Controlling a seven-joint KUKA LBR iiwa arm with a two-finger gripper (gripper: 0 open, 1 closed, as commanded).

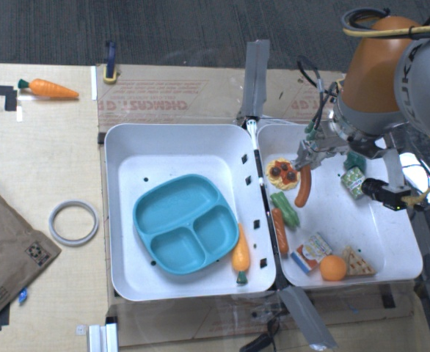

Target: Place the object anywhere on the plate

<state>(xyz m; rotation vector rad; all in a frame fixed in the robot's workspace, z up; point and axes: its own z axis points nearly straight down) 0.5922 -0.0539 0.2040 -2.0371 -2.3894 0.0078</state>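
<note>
A blue three-compartment plate (182, 222) lies in the left bin (127, 167). My gripper (305, 161) hangs over the left part of the right bin (391, 233), well to the right of the plate. A reddish sausage (301, 188) hangs upright from the fingertips, its top end pinched between them. The fingers are shut on it.
An orange carrot (241, 251) lies in the left bin against the plate's right edge. The right bin holds a small pizza (281, 173), a green vegetable (285, 207), a second sausage (279, 229), an orange (333, 268), a small carton (314, 248) and a green packet (353, 180). A tape ring (73, 221) lies on the bench.
</note>
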